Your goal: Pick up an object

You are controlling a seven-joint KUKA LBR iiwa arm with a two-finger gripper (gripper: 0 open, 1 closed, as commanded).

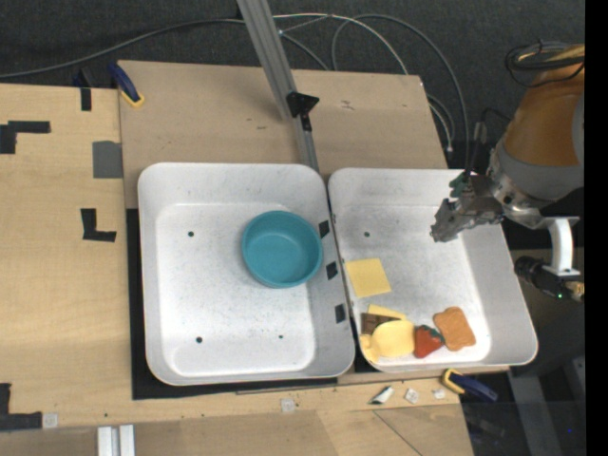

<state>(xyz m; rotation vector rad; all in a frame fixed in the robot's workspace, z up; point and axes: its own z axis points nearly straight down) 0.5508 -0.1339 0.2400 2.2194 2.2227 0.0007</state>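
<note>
Here the tool (445,230), grip unreadable, hovers over the speckled right bin (494,264).

Matt speckled white plastic bins (171,255); smooth teal plastic bowl (280,247); pale wood-grain bench (57,283)

The grey arm (541,141) reaches in from the right, orange band up, gripper (446,228) angled down-left
</note>
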